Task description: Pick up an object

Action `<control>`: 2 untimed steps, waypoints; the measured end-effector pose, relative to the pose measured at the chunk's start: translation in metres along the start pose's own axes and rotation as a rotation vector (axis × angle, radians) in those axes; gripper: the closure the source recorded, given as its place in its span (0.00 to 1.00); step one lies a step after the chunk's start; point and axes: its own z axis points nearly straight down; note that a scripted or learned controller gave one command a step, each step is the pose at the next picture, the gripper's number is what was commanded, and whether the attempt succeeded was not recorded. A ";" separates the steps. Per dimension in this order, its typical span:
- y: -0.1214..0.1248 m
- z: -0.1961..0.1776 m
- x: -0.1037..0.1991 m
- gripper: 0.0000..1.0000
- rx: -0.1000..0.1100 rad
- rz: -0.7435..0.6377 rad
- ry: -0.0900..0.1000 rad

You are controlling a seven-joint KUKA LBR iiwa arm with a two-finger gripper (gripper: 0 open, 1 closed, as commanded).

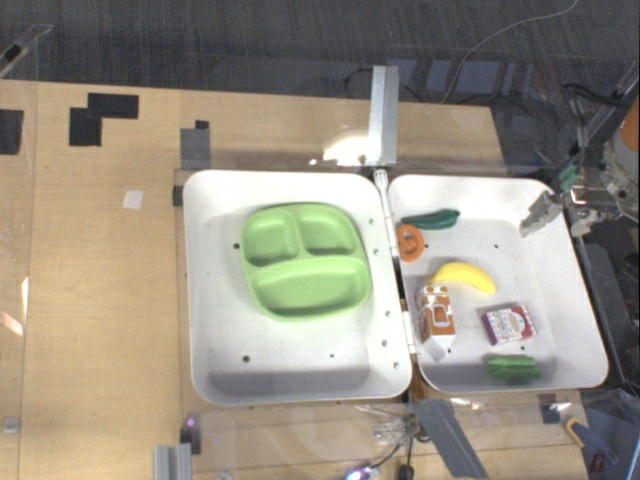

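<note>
The right bin [560, 268] holds several small objects. A dark green pod-shaped item [431, 219] lies near its far left corner, with an orange round piece [409, 238] beside it at the divider. A yellow banana [466, 277] lies mid-bin. In front of it are a brown and white carton [436, 314], a purple packet [507, 324] and a green vegetable [512, 368]. My gripper [545, 211] hangs over the bin's far right corner, apart from all of these objects.
The left bin [215, 268] holds a light green divided plate [304, 258]. A metal post [383, 118] stands behind the ridge between the two bins. The arm [615, 173] and cables crowd the right side.
</note>
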 end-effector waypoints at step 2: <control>-0.005 0.140 0.025 0.00 -0.010 -0.020 -0.001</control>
